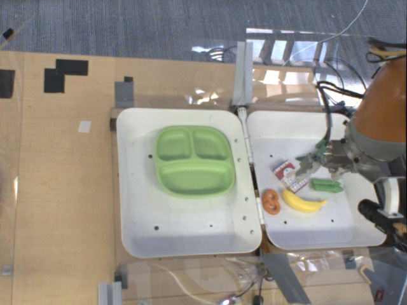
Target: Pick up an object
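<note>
The right bin (337, 232) holds several small items. A red and white packet (287, 173) lies near its middle, a yellow banana (303, 202) in front of it, an orange pretzel-shaped piece (271, 201) near the left wall, and a green pod-like item (327, 185) to the right. My gripper (310, 161) reaches in from the right and hangs low, just right of and above the packet. I see nothing lifted off the bin floor.
A green divided plate (193, 160) lies in the middle of the left bin (137, 224). A raised divider (249, 170) separates the two bins. The arm's orange and grey body (381, 119) covers the right bin's far right side.
</note>
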